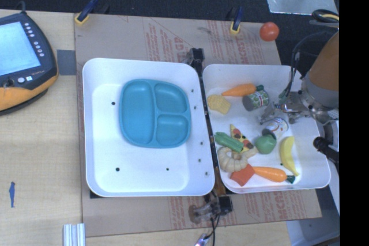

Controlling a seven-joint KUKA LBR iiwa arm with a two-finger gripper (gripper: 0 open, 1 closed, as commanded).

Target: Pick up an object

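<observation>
Gripper [275, 118] low in R bin [305, 75], just above green apple [266, 144], beside grey can [255, 99]. Jaws state: can't tell, metal clutter hides them; nothing seen held. Judged: arm is down among the toys to try a grasp. R bin also has 2 carrots [239, 90], banana [287, 155], pizza slice [238, 136], yellow chip [218, 103]. L bin [98, 124] has blue divided plate [154, 113], compartments bare. Bins touch at centre of table [40, 141].

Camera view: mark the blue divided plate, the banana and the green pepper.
blue divided plate [154, 112]: camera view, middle of the plate, left bin.
banana [287, 155]: camera view, mid-length of the fruit, right bin.
green pepper [266, 144]: camera view, centre of its body, right bin.
</observation>
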